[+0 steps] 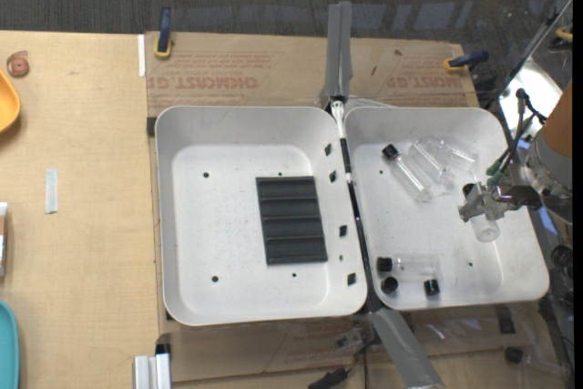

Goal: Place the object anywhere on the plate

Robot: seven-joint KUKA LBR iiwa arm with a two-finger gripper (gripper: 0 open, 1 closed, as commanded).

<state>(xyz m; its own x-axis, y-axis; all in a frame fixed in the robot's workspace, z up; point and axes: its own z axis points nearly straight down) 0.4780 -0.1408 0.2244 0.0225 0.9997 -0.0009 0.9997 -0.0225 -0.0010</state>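
A black ribbed plate (291, 220) lies flat in the middle of the left bin (182, 196). Several clear vials with black caps lie in the right bin (519, 282). One long vial (407, 169) and a cluster of clear ones (444, 156) sit at the bin's back. Another vial (407, 267) rests near the front beside two black caps (390, 284). My gripper (483, 207) hangs low over the right side of the right bin, directly above a small clear vial (488, 231). Whether it touches that vial is unclear.
A metal divider (339, 59) runs between the bins at the back. Blue-orange clamps (164, 41) hold cardboard behind the bins. Cables and a bracket (510, 159) trail from the wrist at the right edge.
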